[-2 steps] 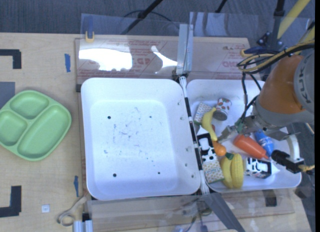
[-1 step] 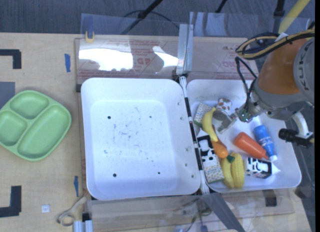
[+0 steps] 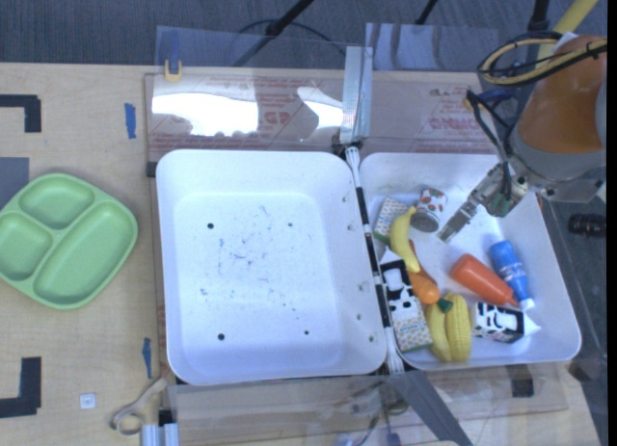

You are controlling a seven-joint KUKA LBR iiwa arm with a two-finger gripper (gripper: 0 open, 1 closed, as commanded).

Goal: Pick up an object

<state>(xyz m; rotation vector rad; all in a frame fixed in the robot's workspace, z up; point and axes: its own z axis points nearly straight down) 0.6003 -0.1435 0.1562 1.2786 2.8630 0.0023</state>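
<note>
Tool point(image 3: 453, 227) over the right bin point(image 3: 559, 271), tip just above the floor beside a small can point(image 3: 431, 205); can't tell its opening, nothing visibly gripped. Same bin: banana point(image 3: 404, 240), carrot point(image 3: 481, 279), blue bottle point(image 3: 509, 269), corn point(image 3: 452, 327). Green plate point(image 3: 64, 239) on worktop point(image 3: 77, 145), far left.

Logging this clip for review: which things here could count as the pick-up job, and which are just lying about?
Job: gripper; banana, carrot, blue bottle, corn cob, all in the right bin.

Lying about: left bin, green divided plate.
</note>
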